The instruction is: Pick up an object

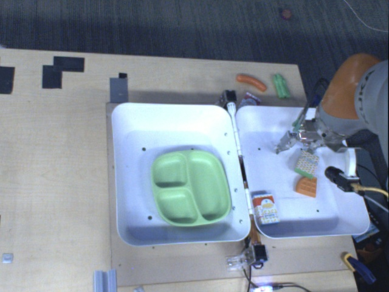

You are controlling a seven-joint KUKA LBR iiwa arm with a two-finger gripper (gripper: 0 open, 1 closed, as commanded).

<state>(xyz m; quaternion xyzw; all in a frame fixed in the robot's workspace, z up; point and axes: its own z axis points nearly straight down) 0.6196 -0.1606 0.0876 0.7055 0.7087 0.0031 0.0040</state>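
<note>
Patterned packet (307, 162), the likely pick target, lies flat on the floor of the right bin (346, 221), just below the gripper (298, 143). An orange block (306, 187) sits just beside the packet's lower end, possibly touching it. A small carton (265, 207) rests against the bin's near-left wall, well apart from both.

The gripper hangs over the bin's upper middle, and its fingers (284, 146) look spread apart with nothing between them. That placement suggests the arm (349, 96) is set up for a drop onto the packet, not yet gripping.

The left bin (130, 224) holds a green divided plate (190, 186), centred and clear of the arm's reach line. An orange sausage-shaped toy (251, 82) and a green toy (281, 85) lie on the surface (55, 181) behind the bins, out of play.

Hard to read:
- The finger tips blur into the white bin.
- The far finger is partly lost against the wrist.
- The packet's print is too small to identify.
- The arm is cut off at the right.
</note>
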